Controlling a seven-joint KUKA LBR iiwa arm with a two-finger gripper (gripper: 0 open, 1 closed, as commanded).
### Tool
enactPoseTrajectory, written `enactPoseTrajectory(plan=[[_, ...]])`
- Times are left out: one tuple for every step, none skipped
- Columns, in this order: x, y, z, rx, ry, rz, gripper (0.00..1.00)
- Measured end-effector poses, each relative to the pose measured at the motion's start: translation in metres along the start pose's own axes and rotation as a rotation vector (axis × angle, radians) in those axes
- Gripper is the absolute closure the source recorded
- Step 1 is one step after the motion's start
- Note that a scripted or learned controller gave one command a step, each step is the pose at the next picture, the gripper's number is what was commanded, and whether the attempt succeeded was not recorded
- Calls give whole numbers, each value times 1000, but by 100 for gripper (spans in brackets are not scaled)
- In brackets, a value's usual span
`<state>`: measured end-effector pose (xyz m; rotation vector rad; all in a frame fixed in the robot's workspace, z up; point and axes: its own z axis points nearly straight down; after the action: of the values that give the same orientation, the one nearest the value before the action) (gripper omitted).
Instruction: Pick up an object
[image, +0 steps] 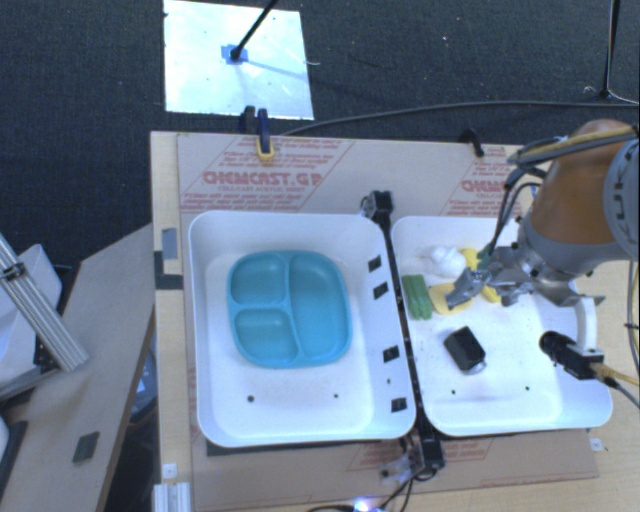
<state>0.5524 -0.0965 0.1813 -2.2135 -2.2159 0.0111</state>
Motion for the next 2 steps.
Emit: enactPoseTrajectory(plan=[[0, 3, -7, -13, -2, -2, 0], [0, -6, 49, -10, -1, 0, 0]])
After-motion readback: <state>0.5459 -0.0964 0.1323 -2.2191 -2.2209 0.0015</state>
